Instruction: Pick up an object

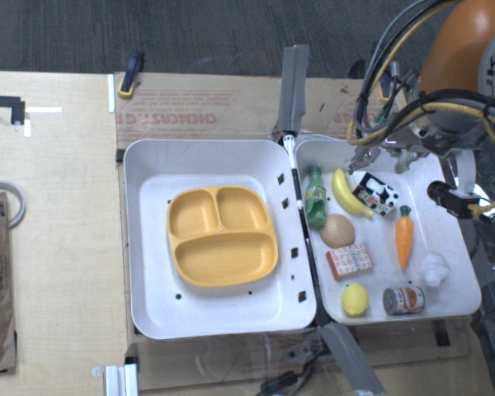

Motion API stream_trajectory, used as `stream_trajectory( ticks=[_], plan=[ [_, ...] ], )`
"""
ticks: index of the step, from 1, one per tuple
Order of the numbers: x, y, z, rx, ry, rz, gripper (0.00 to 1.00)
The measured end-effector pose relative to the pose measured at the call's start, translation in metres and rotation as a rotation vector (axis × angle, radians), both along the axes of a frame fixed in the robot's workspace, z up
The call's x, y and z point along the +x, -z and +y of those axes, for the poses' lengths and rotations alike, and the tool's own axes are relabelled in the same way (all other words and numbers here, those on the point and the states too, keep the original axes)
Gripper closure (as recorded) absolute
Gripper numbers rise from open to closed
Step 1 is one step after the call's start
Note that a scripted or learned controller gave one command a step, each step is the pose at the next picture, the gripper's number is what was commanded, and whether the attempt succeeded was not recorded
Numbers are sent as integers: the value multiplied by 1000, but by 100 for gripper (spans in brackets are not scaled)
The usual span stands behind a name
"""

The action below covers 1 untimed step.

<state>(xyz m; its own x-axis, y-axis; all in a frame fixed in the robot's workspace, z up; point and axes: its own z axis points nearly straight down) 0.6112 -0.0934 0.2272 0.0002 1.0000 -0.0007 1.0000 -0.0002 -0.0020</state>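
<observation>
The grey arm with its orange band leans in from the right, its two-finger gripper (370,160) hanging over the right white bin's (457,299) far edge; whether it is released or clenched, I cannot tell. Just below lies a curved yellow banana (346,194), long axis running far-left to near-right.

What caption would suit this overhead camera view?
Robot gripper hovering over toy banana in the right white bin; yellow divided plate in the left bin.
</observation>
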Motion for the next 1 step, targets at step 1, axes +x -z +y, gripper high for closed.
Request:
stream_trajectory(
  ticks=[1],
  plan=[
    [-36, 75, -41, 0, -38, 0, 0]
  ],
)
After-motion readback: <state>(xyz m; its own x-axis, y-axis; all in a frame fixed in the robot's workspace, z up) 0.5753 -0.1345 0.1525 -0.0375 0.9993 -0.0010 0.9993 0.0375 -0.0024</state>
